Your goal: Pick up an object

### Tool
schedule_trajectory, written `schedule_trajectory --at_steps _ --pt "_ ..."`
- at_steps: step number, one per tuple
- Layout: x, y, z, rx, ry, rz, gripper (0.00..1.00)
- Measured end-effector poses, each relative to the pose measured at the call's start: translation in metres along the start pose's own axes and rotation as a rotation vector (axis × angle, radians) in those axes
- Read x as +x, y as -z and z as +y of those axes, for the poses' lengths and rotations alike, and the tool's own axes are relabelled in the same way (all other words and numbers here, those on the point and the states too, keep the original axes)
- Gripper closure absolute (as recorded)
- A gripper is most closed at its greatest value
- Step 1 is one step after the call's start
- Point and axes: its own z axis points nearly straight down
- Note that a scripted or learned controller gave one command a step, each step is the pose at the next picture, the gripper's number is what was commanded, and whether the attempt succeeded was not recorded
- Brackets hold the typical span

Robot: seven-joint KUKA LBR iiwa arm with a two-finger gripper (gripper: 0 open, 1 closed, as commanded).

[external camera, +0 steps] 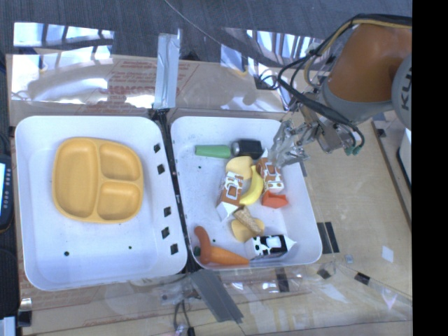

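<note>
The right bin holds a heap of toy food. A green and black marker-like object lies at the back. A yellow banana rests across an orange and white carton. Another small carton with a red end lies at the right. A carrot and a black and white cow-pattern carton sit at the front. My gripper hangs over the bin's back right part, just above the small carton, with its metal fingers pointing down-left and nothing visibly between them.
The left bin carries a yellow divided plate. Cardboard and grey tape lie behind the bins. The arm and its cables fill the upper right. A wooden bench surface lies right of the bins.
</note>
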Motion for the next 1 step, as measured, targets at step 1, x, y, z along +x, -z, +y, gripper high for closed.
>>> schedule_trajectory --at_steps 1 --pt "-0.0563 0.0096 0.0657 -0.003 -0.046 -0.004 1.00"
